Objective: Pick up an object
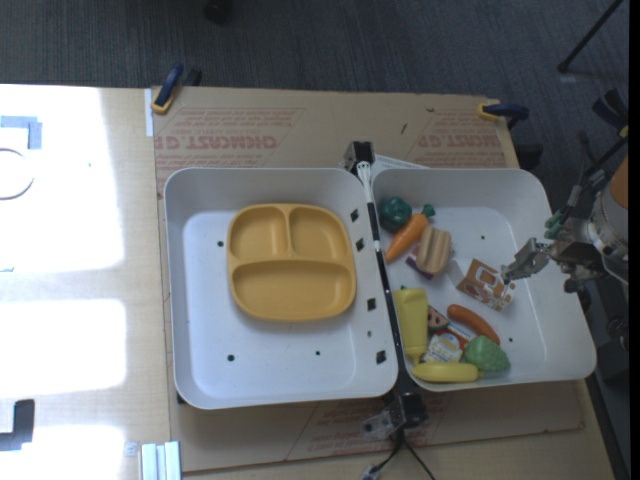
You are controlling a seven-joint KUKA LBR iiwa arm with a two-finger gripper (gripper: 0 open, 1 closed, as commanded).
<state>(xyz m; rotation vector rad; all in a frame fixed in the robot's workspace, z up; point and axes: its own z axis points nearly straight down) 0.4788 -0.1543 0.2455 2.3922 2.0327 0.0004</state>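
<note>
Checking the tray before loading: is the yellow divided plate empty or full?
Empty: the yellow divided plate shows three bare compartments, lying flat in the left bin.

We see strong light washing out the bench (60,258) at left into near-white glare. The bins (190,298) are evenly lit with soft shadows, while the floor (400,18) stays dim and slightly soft.

- One fixed camera looks down from above at a slant, its far side toward the top of the frame, where dark floor (330,18) shows.
- It stands far enough back to take in the whole counter (330,128).
- The left bin (190,298) sits mid-frame, the right bin (540,308) right of centre.
- The arm (600,238) enters at the right edge.
</note>
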